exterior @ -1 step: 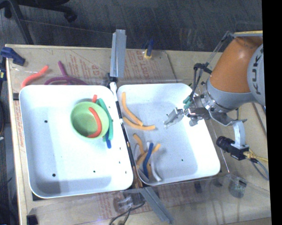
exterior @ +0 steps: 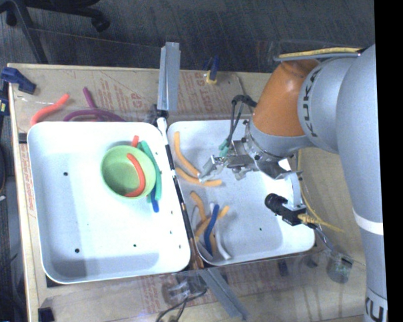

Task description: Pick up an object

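The gripper (exterior: 212,168) hangs low over the right bin (exterior: 258,244), its fingers slightly parted just beside curved orange strips (exterior: 183,161), with nothing visibly between them. More orange and blue strips (exterior: 208,227) lie nearer the front wall. In the left bin (exterior: 64,216) sits a green bowl (exterior: 125,170) ringed by red and green strips.

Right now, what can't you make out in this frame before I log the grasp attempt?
- Gripper, camera view: too small and blurred against the right bin to tell its state or whether it touches the orange strips.
- Right bin's far right corner: hidden by the arm.
- Green bowl in the left bin: the strips draped over it cover part of its rim.
- Blue strip: tangled with others, ends unclear.
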{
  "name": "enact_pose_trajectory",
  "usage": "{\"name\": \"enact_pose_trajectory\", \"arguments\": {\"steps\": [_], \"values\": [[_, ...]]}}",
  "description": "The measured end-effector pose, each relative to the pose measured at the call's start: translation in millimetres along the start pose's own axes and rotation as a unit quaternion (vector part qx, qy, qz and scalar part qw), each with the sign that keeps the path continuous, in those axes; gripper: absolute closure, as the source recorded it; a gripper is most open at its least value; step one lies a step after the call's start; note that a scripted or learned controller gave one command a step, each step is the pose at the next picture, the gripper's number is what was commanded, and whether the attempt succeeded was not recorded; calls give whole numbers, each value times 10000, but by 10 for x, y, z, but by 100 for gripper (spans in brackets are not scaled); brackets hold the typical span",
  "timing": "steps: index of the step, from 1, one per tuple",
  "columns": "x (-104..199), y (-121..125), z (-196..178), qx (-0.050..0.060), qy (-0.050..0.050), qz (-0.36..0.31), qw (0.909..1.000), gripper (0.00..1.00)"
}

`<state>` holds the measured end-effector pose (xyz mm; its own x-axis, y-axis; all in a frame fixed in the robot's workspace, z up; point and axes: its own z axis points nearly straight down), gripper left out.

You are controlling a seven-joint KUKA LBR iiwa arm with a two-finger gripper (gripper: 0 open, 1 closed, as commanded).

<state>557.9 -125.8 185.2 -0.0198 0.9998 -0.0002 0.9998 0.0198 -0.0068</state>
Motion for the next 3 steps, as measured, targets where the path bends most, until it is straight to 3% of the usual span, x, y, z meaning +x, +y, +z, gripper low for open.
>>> {"name": "enact_pose_trajectory", "arguments": {"steps": [1,2,3], "values": [[58,231,896,-62,-19,-735,9973,0],[39,232,793,-59,-42,-749,9972,100],[390,690,-78,-25,0,-242,9997,100]]}}
